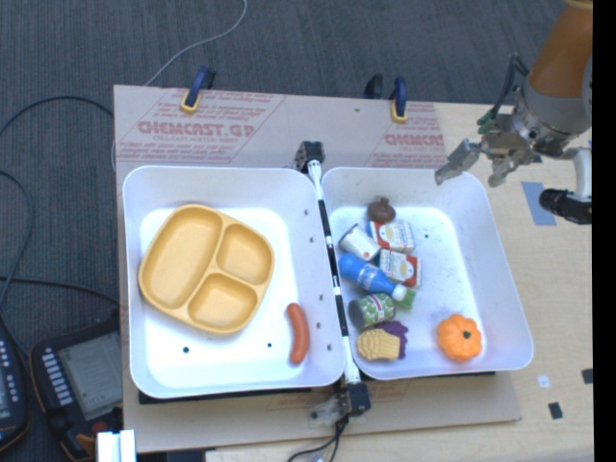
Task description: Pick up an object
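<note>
Objects for picking lie mostly in your right bin (500,258): a blue bottle (369,275), an orange pumpkin (459,338), a corn toy (379,343) and small packets, all clustered near its left wall. Your left bin (135,258) holds a yellow divided plate (206,268) and a sausage (298,333). Your tool (478,162) hangs above the right bin's far right corner, fingers apart, nothing between them.

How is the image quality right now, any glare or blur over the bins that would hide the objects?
Camera view: lighting is even and soft; the right bin and left bin are bright white without blown-out glare. The orange pumpkin and the sausage are sharp, with short shadows. The end effector at the upper right looks slightly soft.
</note>
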